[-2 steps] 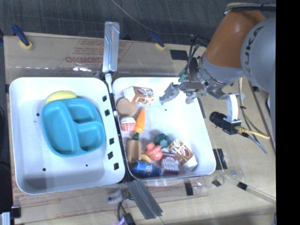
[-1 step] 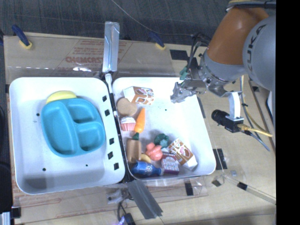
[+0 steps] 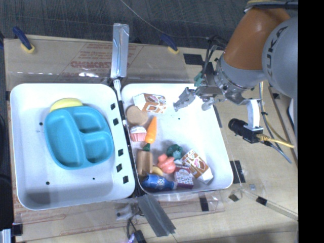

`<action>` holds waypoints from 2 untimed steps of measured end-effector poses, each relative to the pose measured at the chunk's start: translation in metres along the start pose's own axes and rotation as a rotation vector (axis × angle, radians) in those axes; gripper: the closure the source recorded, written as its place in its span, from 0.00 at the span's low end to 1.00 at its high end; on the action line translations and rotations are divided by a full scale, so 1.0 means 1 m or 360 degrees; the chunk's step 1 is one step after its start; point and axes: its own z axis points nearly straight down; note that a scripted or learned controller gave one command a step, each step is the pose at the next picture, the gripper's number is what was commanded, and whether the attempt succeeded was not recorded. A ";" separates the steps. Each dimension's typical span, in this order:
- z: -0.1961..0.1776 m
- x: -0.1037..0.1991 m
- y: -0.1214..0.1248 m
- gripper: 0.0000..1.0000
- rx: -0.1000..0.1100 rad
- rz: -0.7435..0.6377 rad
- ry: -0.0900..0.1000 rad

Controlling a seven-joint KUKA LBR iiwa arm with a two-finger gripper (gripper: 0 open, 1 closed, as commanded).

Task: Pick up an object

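Tabletop [image 3: 263, 186]: one, wood-coloured, carrying two white bins side by side.

Arm [image 3: 263, 39]: one, grey with an orange band, reaching in from the right over the far right corner of the right bin.

Left bin [image 3: 30, 186]: one. Holds one blue divided tray [image 3: 78, 135] and one yellow item [image 3: 66, 104] partly hidden beneath the tray's far edge.

Right bin [image 3: 202, 130]: one. Holds the toys, crowded along its left wall and near edge; the far right part is bare.

Claw [image 3: 182, 101]: one, above the bin's far part, just right of the far carton; nothing lies between its fingers. Whether it is open or closed cannot be told.

Toys, right bin:
- Cartons: two, one [image 3: 153, 103] at the far left, one [image 3: 197, 165] at the near right.
- Blue bottle [image 3: 158, 184]: one, lying at the near edge.
- Brown round piece [image 3: 135, 115]: one.
- Bread-like stick [image 3: 144, 162]: one.
- Carrot [image 3: 151, 130]: one.
- Cupcake [image 3: 137, 133]: one.
- Pink piece [image 3: 166, 163]: one.
- Dark green piece [image 3: 175, 150]: one.
- Small dark packet [image 3: 184, 178]: one, touching the near carton.
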 end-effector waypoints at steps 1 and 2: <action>0.168 0.034 -0.011 0.00 -0.0015 -0.0061 -0.0004; 0.186 0.028 -0.013 0.00 -0.0004 -0.0737 0.0000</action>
